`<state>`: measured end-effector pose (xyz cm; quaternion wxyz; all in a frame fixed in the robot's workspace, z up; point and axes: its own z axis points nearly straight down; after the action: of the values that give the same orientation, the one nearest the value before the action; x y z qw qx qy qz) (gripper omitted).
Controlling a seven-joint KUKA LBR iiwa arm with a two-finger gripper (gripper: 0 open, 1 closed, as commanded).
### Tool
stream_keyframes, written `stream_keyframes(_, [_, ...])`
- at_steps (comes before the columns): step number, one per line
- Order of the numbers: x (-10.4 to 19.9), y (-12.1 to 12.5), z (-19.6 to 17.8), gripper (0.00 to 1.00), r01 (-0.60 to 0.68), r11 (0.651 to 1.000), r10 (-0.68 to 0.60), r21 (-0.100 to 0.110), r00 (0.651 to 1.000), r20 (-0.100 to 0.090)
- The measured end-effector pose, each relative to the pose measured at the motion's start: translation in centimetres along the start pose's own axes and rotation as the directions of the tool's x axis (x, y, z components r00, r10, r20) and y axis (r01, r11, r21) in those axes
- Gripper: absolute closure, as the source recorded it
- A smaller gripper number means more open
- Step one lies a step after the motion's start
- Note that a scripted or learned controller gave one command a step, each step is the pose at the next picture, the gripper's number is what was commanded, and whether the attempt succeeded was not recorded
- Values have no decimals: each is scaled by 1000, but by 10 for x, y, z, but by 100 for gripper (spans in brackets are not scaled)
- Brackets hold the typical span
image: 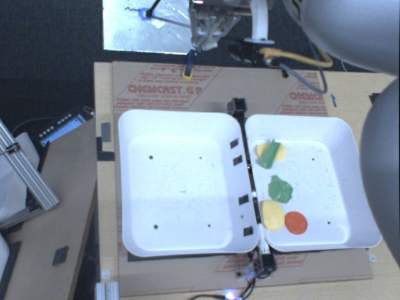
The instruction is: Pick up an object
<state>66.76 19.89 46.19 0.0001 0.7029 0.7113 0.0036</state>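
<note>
We see four toys crowding the right bin's (350, 167) left wall: a green stick on yellow (270, 153), a green piece (280, 189), a yellow lump (272, 215), and an orange disc (296, 222). The left bin (134, 186) offers open floor. The gripper (205, 39) hangs beyond the bins' far edge, grasping nothing.

I see two white bins (181, 120) on tan board printed in red (165, 89), holding a yellow-and-green piece (270, 153), a green lump (280, 189), a yellow lump (272, 215) and an orange disc (296, 222).
</note>
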Motion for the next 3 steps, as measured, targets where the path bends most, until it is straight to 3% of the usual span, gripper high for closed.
stream_keyframes(1, [-77,0,7,100,-17,1000,17,4,1000,7])
stream_keyframes(2, [-188,-3,-6,100,-22,1000,22,1,1000,9])
stream_keyframes(3, [-315,-4,-42,100,-23,1000,23,-2,1000,11])
